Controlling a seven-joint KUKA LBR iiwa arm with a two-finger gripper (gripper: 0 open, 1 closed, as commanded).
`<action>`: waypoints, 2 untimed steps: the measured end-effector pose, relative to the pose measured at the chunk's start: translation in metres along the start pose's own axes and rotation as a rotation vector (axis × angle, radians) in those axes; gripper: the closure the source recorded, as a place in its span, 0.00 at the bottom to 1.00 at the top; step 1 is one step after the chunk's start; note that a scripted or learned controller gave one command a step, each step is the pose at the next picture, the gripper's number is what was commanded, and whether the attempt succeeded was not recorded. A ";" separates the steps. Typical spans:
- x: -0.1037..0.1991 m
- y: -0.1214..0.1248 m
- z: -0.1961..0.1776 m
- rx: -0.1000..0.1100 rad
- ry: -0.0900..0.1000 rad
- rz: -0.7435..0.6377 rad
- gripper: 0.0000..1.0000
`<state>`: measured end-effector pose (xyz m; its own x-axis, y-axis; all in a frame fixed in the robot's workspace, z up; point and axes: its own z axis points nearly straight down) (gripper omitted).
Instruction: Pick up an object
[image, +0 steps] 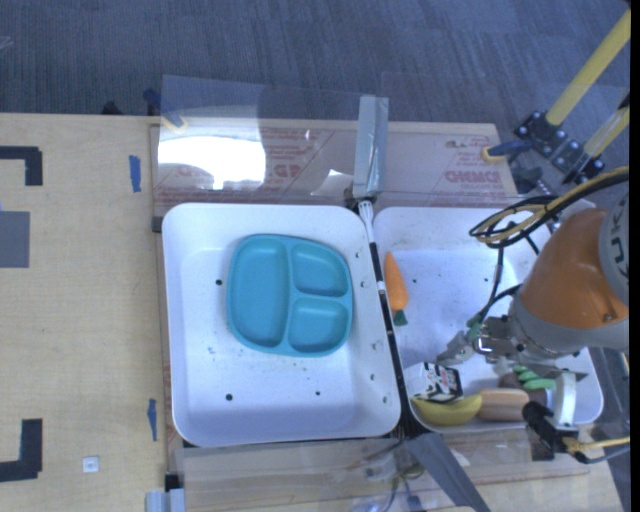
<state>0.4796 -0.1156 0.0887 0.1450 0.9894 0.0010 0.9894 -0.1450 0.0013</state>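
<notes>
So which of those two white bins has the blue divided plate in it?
The left shallow white bin holds the blue three-compartment plastic plate; the right white bin holds small items and the arm.

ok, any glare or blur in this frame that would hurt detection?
Camera view: strong glare on the clear panel behind the left bin, washing out its surface. The teal divided plate is sharp and evenly lit. In the right bin, the arm shades the banana, and the gripper area looks soft and cluttered by cables.
</notes>
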 end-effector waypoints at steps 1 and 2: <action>0.007 0.060 0.001 -0.007 -0.001 0.085 0.00; 0.010 -0.002 0.000 0.003 0.001 -0.057 0.00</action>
<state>0.4789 -0.1054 0.0891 0.0880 0.9961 0.0017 0.9961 -0.0880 -0.0016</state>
